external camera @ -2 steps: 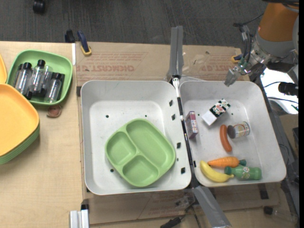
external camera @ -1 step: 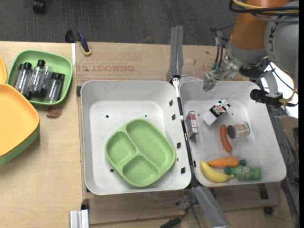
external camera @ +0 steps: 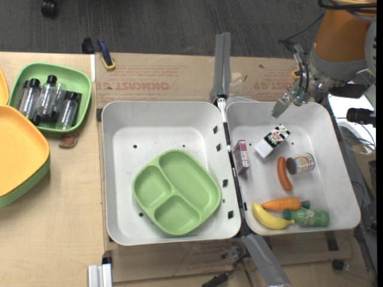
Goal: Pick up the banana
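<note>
The yellow banana (external camera: 268, 217) lies near the front edge of the right bin (external camera: 335, 160), curved, just under an orange carrot (external camera: 282, 204) and left of a green bottle (external camera: 310, 218). My gripper (external camera: 289, 102) hangs over the bin's back edge, far behind the banana, with nothing seen between its fingers. The arm's orange band (external camera: 344, 28) rises at the top right.
In the right bin also lie a small milk carton (external camera: 272, 141), a can (external camera: 300, 164), a red sausage (external camera: 284, 173) and a purple box (external camera: 242, 156). The left bin (external camera: 119, 130) holds a green divided tray (external camera: 176, 190). Yellow plates (external camera: 21, 157) and a green dish of bottles (external camera: 51, 97) sit left.
</note>
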